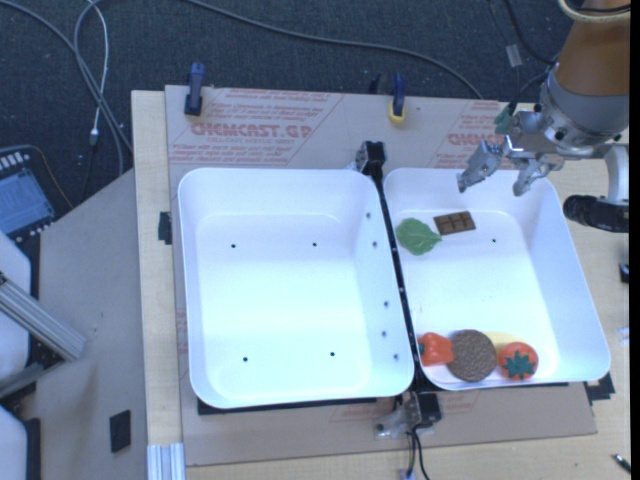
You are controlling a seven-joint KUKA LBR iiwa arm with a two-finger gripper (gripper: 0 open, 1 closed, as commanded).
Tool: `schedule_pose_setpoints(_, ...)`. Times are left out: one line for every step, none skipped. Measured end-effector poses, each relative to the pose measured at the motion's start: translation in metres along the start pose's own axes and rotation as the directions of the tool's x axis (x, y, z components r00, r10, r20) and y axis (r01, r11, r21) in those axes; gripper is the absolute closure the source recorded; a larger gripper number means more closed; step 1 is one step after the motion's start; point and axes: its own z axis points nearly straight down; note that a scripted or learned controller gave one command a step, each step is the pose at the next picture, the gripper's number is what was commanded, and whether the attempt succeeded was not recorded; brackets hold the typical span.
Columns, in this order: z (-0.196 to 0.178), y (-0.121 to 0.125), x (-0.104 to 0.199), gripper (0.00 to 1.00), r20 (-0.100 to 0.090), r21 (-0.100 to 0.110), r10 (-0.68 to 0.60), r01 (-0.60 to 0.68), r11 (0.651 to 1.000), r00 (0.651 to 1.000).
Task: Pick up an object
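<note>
- Across the worktop (160,268), two white bins sit side by side: the left bin (290,278) holds nothing to grasp, while the right bin (500,278) carries every candidate, so the pick has to happen on the right.
- At two o'clock of the view, the arm (590,58) hangs over the right bin's far rim; this looks like the approach step, with no grasp made.
- Below the wrist, the pincer (505,173) has its two fingers spread apart and grips nothing; it sits above the bin's twelve o'clock edge.
- Near the bin's six o'clock wall, a brown round cookie (472,355) is crowded by a red piece (435,348) at its nine o'clock and a tomato (518,360) at its three o'clock; all three press close to the rim, leaving little finger room.
- Toward eleven o'clock of the bin, a green leaf (417,236) lies just beside the dividing wall, which may block one finger.
- At the leaf's two o'clock, a small brown bar (454,224) lies flat, nearest the pincer and with bare floor toward three and six o'clock; it looks the easiest target, calling for a short descent and a low, careful close.
</note>
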Motion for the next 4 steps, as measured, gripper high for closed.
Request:
schedule_pose_setpoints(0.155,-0.032,0.023,0.00,-0.002,0.014,-0.001,0.001,1.000,1.000)
schedule_pose_setpoints(0.137,-0.028,0.022,1.00,0.000,-0.001,0.000,0.000,1.000,1.000)
schedule_pose_setpoints(0.072,0.041,0.005,1.00,0.001,-0.007,-0.001,0.001,1.000,1.000)
schedule_pose_setpoints(0.064,0.040,0.005,1.00,0.000,-0.002,-0.001,0.001,1.000,1.000)
